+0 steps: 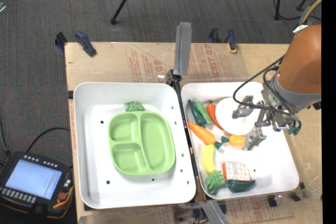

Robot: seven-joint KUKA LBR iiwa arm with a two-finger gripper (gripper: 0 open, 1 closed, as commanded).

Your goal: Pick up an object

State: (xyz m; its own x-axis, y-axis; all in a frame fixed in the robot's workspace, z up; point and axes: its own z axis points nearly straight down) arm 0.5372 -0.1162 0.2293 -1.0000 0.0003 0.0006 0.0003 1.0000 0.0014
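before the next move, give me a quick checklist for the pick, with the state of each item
1. Gripper over the right bin: ok.
2. Nothing between its fingers yet: ok, it hangs open over bare floor.
3. Nearest target: the small orange piece just left of it, apart from the fingers: ok.
4. Room around that piece: not ok, the carrot, white plate and banana crowd it.
5. Height above the bin floor: cannot tell.
6. Green tray in the left bin, out of the way: ok.
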